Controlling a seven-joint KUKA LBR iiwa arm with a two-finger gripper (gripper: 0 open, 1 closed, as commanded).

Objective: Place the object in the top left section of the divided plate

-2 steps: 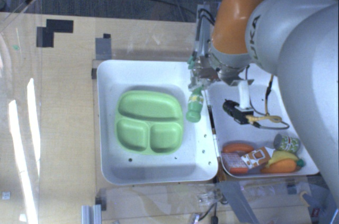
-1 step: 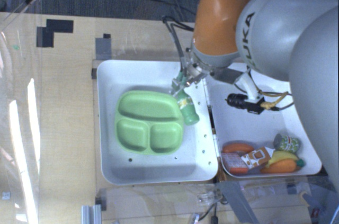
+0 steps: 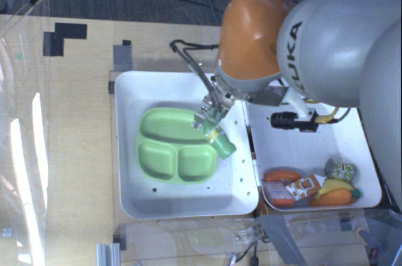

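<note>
- Presently, the gripper hangs over the right edge of the green divided plate, which lies in the left bin.
- The plate has 3 sections: 1 long one across the far side and 2 smaller ones nearer the camera.
- The object is a small green item with a pale yellowish patch at its upper end; it sits just below the fingertips, at the plate's right rim and partly over the bare bin floor.
- Handling judgement: it looks like a light toy piece of smooth plastic, likely stiff and somewhat slippery, not fragile. A hold across its narrower middle seems safest, since a pinch near 1 end could let it swing or slip.
- Fingers: they appear drawn close together around the object's upper end, with little gap visible (the detail is small, so the firmness of the hold cannot be confirmed).
- Position judgement: the object is at the plate's right side, not yet in the top left section, so a carry across the plate is still needed.
- The right bin holds several toy food items, well apart from the gripper.
</note>
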